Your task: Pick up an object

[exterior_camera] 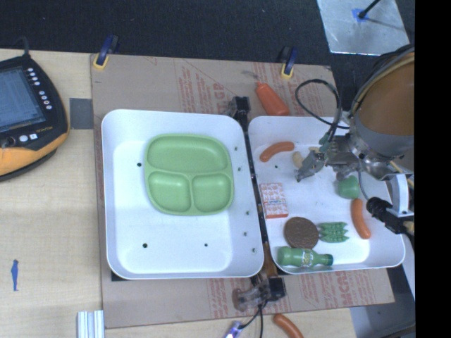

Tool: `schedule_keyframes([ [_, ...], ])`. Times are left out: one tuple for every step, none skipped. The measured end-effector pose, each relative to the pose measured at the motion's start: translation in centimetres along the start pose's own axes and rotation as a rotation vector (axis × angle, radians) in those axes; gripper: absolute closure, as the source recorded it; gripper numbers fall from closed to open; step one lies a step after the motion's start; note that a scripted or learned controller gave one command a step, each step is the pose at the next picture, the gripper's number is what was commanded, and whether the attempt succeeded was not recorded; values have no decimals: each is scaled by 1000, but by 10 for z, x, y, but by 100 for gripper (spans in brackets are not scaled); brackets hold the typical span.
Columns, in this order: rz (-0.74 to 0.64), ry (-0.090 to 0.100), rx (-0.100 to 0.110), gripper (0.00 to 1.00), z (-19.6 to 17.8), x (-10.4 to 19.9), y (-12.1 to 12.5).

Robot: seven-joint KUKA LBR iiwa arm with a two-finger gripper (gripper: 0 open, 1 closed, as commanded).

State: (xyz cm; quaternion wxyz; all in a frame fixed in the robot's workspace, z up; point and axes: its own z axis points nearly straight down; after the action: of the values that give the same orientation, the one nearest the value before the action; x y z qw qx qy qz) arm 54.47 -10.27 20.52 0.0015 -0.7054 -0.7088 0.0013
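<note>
My gripper [308, 166] hovers low in the right bin [282, 129], fingers slightly spread with nothing between them (a small tan piece [299, 158] lies just beside); the sausage [276, 150] lies nearby, leftward.

This looks like a robotics lab, not anybody's kitchen. A wooden bench [42, 231] carries a sheet of cardboard [211, 83] held down at the far edge by spring clamps [104, 51], and on it sit two shallow white bins [120, 189] side by side. At the left rests a handheld control pendant [25, 115] with a screen and buttons. The grey and orange arm [384, 111] reaches in from the right, cables [317, 101] looping off it. The food in the right bin is plastic toy stuff: sausages [276, 150], a green bottle [303, 258].
</note>
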Motion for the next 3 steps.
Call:
schedule_keyframes([
  [1, -3, 0, 0, 48, -76, 22],
  [1, 0, -1, 0, 113, -75, 97],
  [2, 0, 0, 0, 113, -110, 73],
])
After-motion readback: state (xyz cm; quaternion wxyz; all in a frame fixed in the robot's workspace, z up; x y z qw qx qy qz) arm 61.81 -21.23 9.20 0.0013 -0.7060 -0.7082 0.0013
